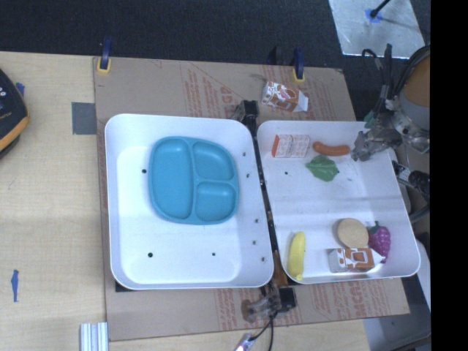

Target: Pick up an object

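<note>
The right bin (322,203) holds a small white and orange carton (291,146), a sausage (331,149), a green leaf (322,168), a banana (296,254), a round bun (352,232), purple grapes (379,239) and a second carton (354,259). My gripper (363,146) hangs over the bin's far right corner, just right of the sausage. Nothing shows between its fingers.
The left bin (128,254) bears a blue divided plate (194,179). Another small carton (284,97) lies on the cardboard behind the bins. A yellow and black device (10,115) sits at the left edge of the bench.
</note>
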Available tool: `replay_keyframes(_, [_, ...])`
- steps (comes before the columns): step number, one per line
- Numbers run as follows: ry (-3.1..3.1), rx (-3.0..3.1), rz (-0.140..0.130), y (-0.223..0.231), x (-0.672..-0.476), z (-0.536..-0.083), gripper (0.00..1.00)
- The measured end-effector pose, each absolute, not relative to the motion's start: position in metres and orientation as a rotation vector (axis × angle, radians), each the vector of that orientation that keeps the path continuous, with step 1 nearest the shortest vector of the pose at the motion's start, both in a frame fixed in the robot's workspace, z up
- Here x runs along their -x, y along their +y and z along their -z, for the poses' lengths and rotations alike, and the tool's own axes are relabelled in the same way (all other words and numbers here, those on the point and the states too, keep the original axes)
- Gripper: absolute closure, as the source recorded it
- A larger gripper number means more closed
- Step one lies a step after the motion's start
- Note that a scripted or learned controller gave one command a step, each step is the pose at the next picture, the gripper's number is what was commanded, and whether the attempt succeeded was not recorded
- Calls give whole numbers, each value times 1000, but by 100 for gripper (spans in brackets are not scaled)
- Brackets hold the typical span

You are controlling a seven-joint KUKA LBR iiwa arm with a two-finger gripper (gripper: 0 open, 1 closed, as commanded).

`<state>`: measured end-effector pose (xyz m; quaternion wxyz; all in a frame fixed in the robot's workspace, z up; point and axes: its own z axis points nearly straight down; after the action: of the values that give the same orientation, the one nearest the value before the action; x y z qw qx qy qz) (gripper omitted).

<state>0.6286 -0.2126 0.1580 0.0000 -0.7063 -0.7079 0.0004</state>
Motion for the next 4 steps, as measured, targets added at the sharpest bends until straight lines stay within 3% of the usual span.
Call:
replay_keyframes(1, [-2224,2218,-1,-212,-629,-158,0])
replay_keyframes(2, [-2225,2213,-5,-147,-656,-118,0])
replay_keyframes(3, [-2222,2215,-6,-167,-656,-92,0])
replay_keyframes(4, [-2224,2212,-7,-167,-656,-103,100])
